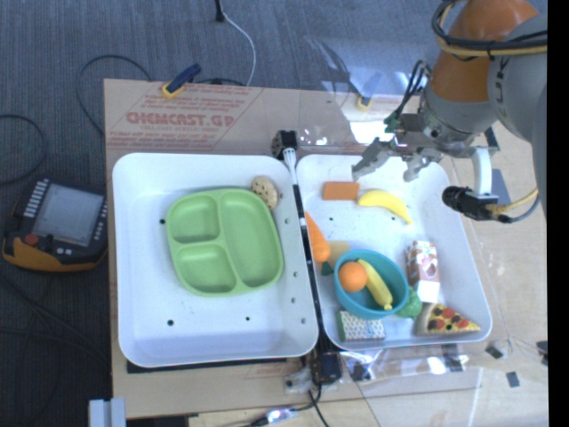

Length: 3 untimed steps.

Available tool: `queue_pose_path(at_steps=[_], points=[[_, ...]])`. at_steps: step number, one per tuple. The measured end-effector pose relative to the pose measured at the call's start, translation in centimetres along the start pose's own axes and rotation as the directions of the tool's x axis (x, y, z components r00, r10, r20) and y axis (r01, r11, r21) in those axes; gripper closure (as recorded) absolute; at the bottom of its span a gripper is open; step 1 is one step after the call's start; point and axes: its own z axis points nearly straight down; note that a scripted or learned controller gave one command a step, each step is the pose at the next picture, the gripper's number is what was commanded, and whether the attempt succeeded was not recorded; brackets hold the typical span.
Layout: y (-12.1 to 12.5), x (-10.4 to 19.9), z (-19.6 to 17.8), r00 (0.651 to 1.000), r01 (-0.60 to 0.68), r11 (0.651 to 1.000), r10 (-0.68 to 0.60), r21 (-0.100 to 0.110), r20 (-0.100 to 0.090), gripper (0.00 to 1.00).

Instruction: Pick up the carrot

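Note:
The carrot (316, 238) is orange and lies along the left wall of the right bin (462, 229), just left of a blue bowl (372, 285). My gripper (389, 160) hangs over the far end of the right bin, above an orange block (340, 191) and a yellow banana (385, 204). Its two grey fingers are spread apart with nothing between them. The carrot is well to the lower left of the gripper.
The blue bowl holds an orange fruit (353, 277) and a small banana (380, 285). A pizza slice (447, 320), a patterned box (422, 262) and a sponge-like block (362, 329) lie nearby. The left bin (142, 327) holds a green divided plate (222, 241) and a cookie (264, 189).

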Motion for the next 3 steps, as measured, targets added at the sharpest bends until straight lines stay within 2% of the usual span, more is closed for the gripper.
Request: queue_pose_path(at_steps=[1, 2, 3], points=[[-4.3, 0.8, 13.9, 0.996, -0.088, 0.996, 0.088, -0.005, 0.001, 0.00], [-10.1, 0.5, 14.2, 0.958, -0.288, 0.957, 0.288, -0.026, -0.004, 0.00], [-14.2, 0.3, 14.1, 0.838, -0.546, 0.837, 0.546, -0.030, -0.011, 0.00]])
